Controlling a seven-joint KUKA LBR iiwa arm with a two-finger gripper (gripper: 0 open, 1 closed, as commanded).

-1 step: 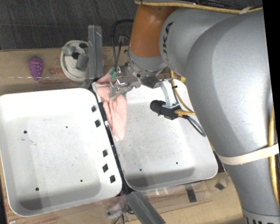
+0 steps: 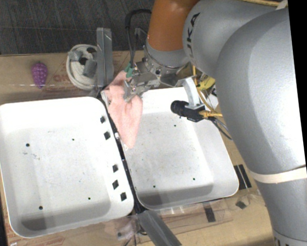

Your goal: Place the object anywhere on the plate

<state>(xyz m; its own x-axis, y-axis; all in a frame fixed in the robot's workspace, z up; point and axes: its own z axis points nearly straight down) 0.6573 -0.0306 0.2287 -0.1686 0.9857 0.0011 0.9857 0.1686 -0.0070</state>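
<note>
Above the far-left corner of the right bin point(image 2: 226, 180), the arm's pincer point(image 2: 133, 89) is hanging with a pink cloth point(image 2: 126, 114) draped from it. The cloth is bunching at the top, right at the pincer's tips, and trailing down toward the divider between the two bins, so the pincer is judged to be clenched on the cloth, though the contact itself is small and partly hidden by metal parts of the wrist.

The lower end of the cloth is appearing to reach the floor of the right bin just beside the divider; whether it is resting there or only hanging close cannot be told.

Left of the right bin, the left bin point(image 2: 15, 163) is sitting side by side with it, touching along the divider. Beyond the left bin, on the tabletop point(image 2: 10, 75), a small purple object point(image 2: 39, 73) is lying near a coil of white cable point(image 2: 81, 64).

No plate can be made out from this angle, so the destination is remaining unclear. As a judgement: the pick-up part is looking done, with the cloth lifted, while the carrying and the setting down on a plate are left to do.
</note>
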